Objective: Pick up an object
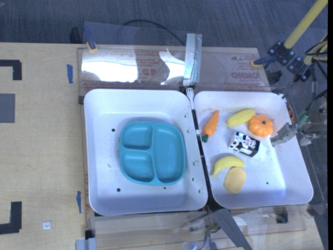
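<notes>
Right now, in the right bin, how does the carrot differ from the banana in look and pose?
The carrot is orange and tapered with a green end, while the banana is yellow and curved. The carrot lies near the bin's left wall toward the far side; the banana lies nearer the camera, just above a round yellow piece. The carrot runs steeply along the view; the banana lies more crosswise. Both look like toy food lying flat.
</notes>
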Action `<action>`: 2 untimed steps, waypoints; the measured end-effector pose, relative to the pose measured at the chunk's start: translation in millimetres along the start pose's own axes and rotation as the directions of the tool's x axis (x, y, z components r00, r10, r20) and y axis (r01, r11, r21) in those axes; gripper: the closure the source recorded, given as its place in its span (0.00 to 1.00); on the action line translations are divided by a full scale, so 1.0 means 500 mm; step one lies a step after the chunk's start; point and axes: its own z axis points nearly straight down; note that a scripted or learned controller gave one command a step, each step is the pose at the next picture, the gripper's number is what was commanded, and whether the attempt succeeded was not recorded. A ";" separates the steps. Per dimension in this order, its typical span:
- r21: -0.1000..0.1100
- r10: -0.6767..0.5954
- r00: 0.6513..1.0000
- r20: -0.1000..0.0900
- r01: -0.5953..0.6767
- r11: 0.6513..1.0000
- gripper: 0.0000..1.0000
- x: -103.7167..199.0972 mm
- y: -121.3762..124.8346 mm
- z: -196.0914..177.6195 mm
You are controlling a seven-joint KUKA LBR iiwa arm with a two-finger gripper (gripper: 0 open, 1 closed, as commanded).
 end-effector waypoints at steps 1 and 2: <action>-0.032 0.077 0.997 0.004 -0.077 0.997 0.00 -0.046 0.136 0.277; -0.031 0.078 0.997 -0.007 -0.078 0.996 0.00 -0.060 0.276 0.304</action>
